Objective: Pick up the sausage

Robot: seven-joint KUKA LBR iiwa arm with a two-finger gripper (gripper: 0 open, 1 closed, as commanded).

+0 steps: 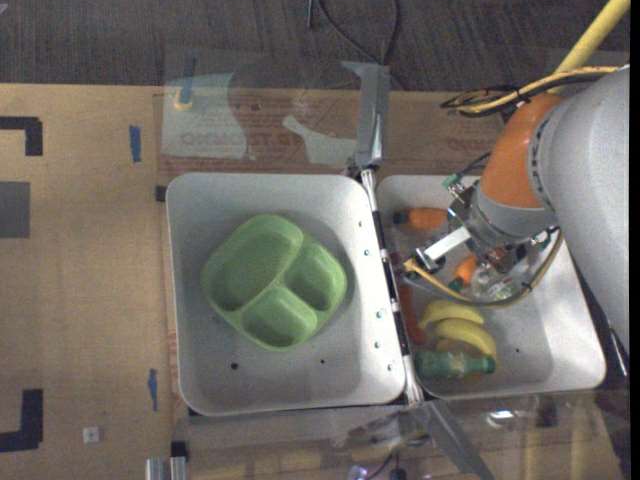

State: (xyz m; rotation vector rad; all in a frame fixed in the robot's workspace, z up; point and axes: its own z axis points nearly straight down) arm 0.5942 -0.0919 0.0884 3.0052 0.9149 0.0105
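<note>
Nearest edge, right bin (560,353): a green object (455,365) lies flat, with a yellow banana (458,328) just behind it. The sausage (406,315) is a slim, reddish-brown stick, partly hard to make out, lying against the left wall of the right bin, just beside the banana. Its long axis runs near-to-far, roughly parallel to the seam between the bins; I cannot tell its two ends apart. The gripper (487,274) is low in the same bin, to the right of the sausage and apart from it, close to a small orange piece (466,268). Whether the gripper is spread or closed I cannot tell. A carrot (428,218) lies at the far end. The left bin (200,218) holds a green divided plate (275,280).
</note>
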